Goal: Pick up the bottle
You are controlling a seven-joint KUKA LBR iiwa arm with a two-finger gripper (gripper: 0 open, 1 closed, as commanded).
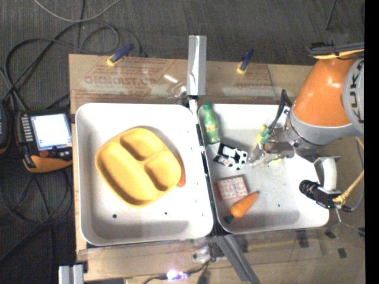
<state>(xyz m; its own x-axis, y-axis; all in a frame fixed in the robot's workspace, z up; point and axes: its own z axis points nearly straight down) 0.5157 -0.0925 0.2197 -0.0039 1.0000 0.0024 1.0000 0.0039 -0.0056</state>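
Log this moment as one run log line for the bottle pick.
task: pick bottle | bottle: lying in right bin, far-left corner, ungrasped | claw: over right bin, right of bottle, apart

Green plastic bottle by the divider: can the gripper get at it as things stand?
Probably yes. The green plastic bottle lies apart from the black-and-white toy, nothing on top; the gripper hangs in the same right bin.

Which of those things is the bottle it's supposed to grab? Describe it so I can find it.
Look in the right white bin, at its far left corner beside the divider between the bins. The bottle lies there, green with a lighter label, the only green item; the nearby carrot is orange.
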